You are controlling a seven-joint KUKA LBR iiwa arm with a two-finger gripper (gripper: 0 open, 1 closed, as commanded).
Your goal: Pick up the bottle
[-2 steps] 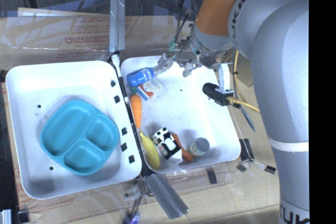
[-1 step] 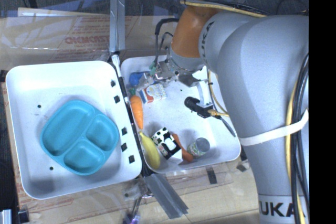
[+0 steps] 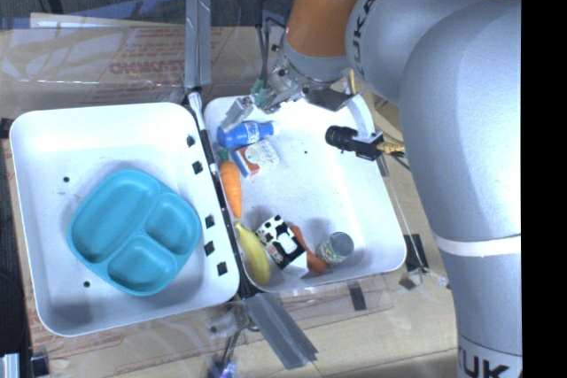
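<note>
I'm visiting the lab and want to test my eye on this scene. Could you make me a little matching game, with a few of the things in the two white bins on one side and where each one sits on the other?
Things:
1. blue bottle
2. blue divided plate
3. carrot
4. banana

Places:
A. along the right bin's left wall, midway down
B. lying in the left bin
C. near corner of the right bin, beside a black-and-white block
D. far left of the right bin, just below the gripper

Pairs: 1-D, 2-B, 3-A, 4-C
</note>
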